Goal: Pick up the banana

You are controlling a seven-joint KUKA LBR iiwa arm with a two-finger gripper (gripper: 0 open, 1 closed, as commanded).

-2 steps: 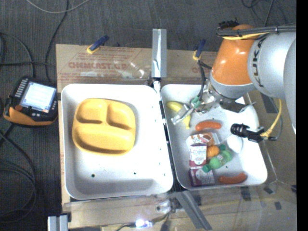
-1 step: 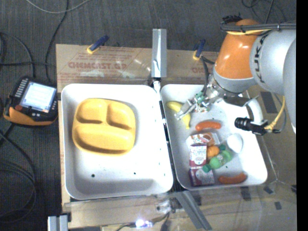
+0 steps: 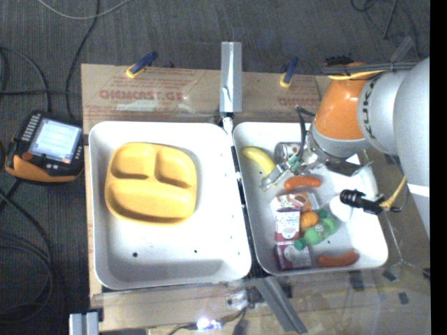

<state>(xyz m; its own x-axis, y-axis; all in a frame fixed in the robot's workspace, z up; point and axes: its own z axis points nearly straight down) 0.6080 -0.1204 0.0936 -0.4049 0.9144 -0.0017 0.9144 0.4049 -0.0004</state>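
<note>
The yellow banana [image 3: 256, 159] lies in the right bin [image 3: 374, 246], near its upper left corner beside the dividing wall. My gripper [image 3: 272, 178] reaches in from the right and its metal tip sits just to the lower right of the banana, close to its end. I cannot make out whether it touches the banana. The orange band of the arm [image 3: 342, 117] hangs over the bin's upper right part.
A silver can [image 3: 286, 149] lies right of the banana, under the wrist. An orange sausage [image 3: 302, 183], a small carton [image 3: 288, 223], orange and green pieces [image 3: 316, 227] and another sausage [image 3: 338, 259] crowd the bin's lower half. The left bin [image 3: 126, 260] holds a yellow compartment tray [image 3: 151, 181].
</note>
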